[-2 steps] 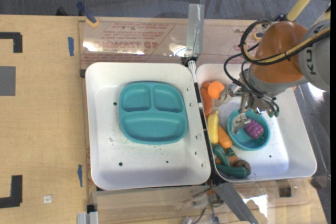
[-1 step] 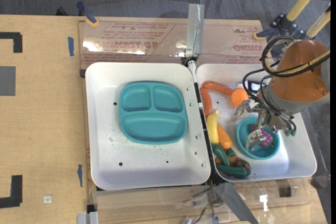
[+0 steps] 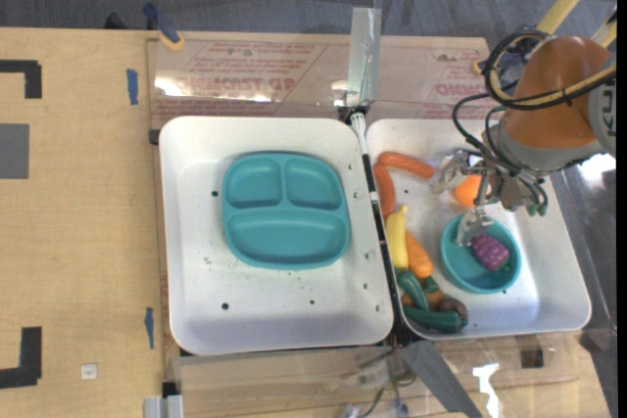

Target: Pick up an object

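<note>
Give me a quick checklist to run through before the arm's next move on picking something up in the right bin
1. Gripper over the right white bin: ok, it hangs above the teal round bowl.
2. Object between the fingers: cannot tell; nothing is plainly seen held.
3. Target within reach: ok, the purple knobbly toy lies in the bowl just below the gripper.
4. Small orange round piece close beside the gripper: not ok, it could be bumped.
5. Clutter along the divider: ok, the yellow banana-shaped toy and orange carrot-shaped toy lie apart from the bowl.
6. Teal divided plate in the left white bin: ok, out of the way.
</note>
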`<move>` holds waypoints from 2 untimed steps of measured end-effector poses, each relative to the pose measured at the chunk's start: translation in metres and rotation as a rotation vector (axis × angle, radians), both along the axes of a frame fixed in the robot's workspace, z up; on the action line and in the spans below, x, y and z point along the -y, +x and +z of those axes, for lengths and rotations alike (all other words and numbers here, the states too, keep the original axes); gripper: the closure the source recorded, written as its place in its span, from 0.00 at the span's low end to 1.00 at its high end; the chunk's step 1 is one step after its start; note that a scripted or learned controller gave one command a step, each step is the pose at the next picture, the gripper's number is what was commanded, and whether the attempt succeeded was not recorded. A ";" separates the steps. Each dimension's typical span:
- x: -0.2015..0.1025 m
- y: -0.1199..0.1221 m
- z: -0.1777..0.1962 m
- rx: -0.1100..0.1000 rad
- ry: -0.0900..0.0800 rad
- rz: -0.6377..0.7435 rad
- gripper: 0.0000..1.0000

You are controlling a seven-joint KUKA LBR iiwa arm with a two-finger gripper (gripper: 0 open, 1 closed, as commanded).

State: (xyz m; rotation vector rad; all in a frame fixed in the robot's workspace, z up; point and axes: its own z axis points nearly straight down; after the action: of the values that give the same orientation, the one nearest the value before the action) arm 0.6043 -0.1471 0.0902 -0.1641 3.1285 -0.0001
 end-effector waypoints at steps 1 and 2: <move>0.000 0.004 0.016 0.010 -0.003 0.001 1.00; -0.001 0.002 0.012 0.005 -0.001 0.001 0.00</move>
State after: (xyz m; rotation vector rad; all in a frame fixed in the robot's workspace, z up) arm 0.6068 -0.1464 0.1027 -0.1652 3.1230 -0.0017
